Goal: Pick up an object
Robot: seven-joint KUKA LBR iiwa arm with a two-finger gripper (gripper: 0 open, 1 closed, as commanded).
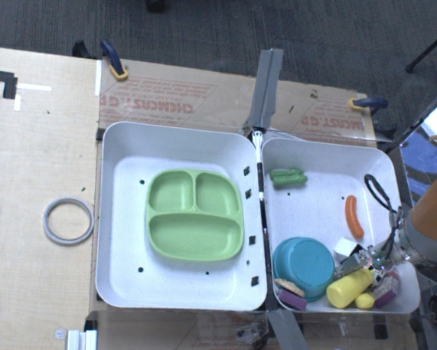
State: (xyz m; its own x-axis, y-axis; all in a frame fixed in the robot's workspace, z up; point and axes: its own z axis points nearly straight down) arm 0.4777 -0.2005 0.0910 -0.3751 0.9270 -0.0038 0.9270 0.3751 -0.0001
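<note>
Nearest the camera, in the right bin (336, 155), a smooth yellow bottle (348, 289) lay tilted beside a round blue bowl (303, 265), with a purple piece (293, 299) at the bowl's front edge. The gripper (370, 260) hovered just above the bottle's upper end; whether its jaws were spread or closed could not be told. Farther back lay an orange sausage shape (354, 216) and a green pod (288, 177). The left bin (114, 222) held a glossy green divided plate (195, 214). Beyond, the cardboard (180, 97) bore mirrored red lettering, unreadable.
</note>
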